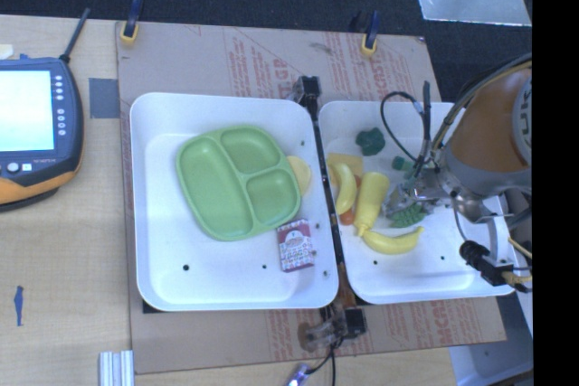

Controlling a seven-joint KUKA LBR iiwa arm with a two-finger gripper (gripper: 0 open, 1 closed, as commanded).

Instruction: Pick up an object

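Camera view: gripper (409, 197) is low in the right bin (434, 285), over a dark green object (404, 214) at about 3 o'clock from the yellow bottle (369, 199); the object is possibly soft leafy toy food, so light and yielding, best pinched across its middle; jaw state cannot be told, since cables and the wrist blur the tips; the banana (392, 240) lies at 6 o'clock.

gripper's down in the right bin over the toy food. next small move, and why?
Probably a short straight lift to check for a catch. The gripper sits low in the right bin, on the green leafy piece beside the yellow bottle and banana. Whether anything sits between its tips can't be made out.
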